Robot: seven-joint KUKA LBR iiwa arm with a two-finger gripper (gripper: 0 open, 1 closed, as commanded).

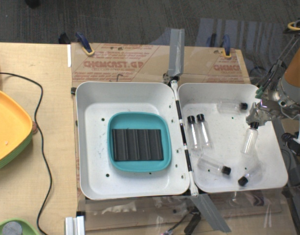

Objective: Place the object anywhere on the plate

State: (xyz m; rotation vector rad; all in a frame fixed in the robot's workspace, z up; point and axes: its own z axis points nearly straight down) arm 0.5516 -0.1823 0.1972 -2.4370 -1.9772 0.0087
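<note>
Vials (pixel 200 131) lie scattered in right bin (pixel 282 175); teal plate (pixel 138 142) sits in left bin (pixel 91 131). Jaws (pixel 255 116) near one vial; opening cannot be told.

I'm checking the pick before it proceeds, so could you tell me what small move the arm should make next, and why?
Probably a short descent straight down onto the clear tube just beneath the gripper in the right bin. The gripper sits at that tube's black-capped end, nothing shows between its fingers, and the teal plate in the left bin waits.
</note>
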